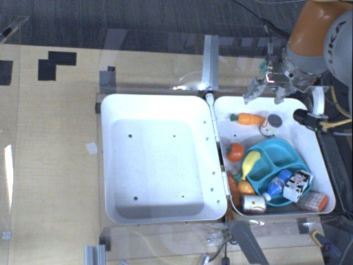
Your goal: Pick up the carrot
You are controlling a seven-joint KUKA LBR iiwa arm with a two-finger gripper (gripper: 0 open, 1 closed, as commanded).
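Carrot (pixel 249 118) lying flat near the far edge of the right bin (pixel 325 173), gripper (pixel 265 90) above that far edge, fingers spread apart with nothing between them, blue tray (pixel 274 168) of small items toward the bin's near edge, left bin (pixel 160 159) alongside

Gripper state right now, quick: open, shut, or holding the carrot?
Gripper: open, fingers spread, holding nothing; it hangs over the right bin's far edge, above and apart from the carrot.

Pale wooden bench (pixel 49 164), dark grey carpet (pixel 138 4) beyond
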